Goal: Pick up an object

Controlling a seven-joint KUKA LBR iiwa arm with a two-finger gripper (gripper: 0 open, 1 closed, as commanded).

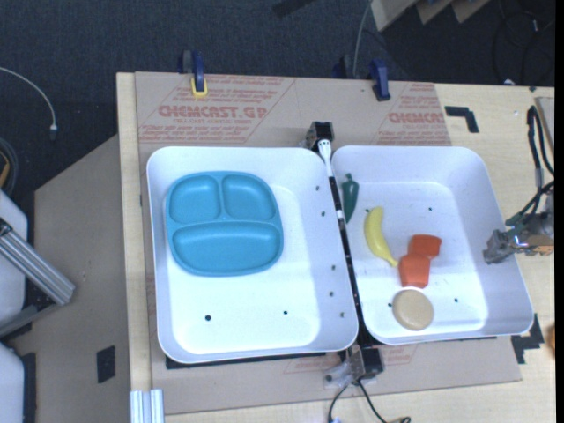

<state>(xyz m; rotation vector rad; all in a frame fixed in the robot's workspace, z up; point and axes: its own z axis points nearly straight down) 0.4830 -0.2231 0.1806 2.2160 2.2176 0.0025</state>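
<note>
Looking down on the bench (264, 104), we see two shallow white bins side by side. The left bin (264, 315) holds a blue divided plate (226, 223) lying flat toward its far left part. The right bin (458, 179) holds all the small objects: a dark green piece (350, 196) against its left wall, a yellow banana (379, 234) just to the right of that, and two orange-red blocks (419, 259) touching each other near the bin's middle. A round tan disc (412, 309) lies just in front of the lower block, near the bin's front edge.

At the right rim of the right bin we see the gripper (500, 247), a small grey shape at the frame's edge, well apart from the objects. We cannot tell how it is set, since it is too small and blurred.
</note>
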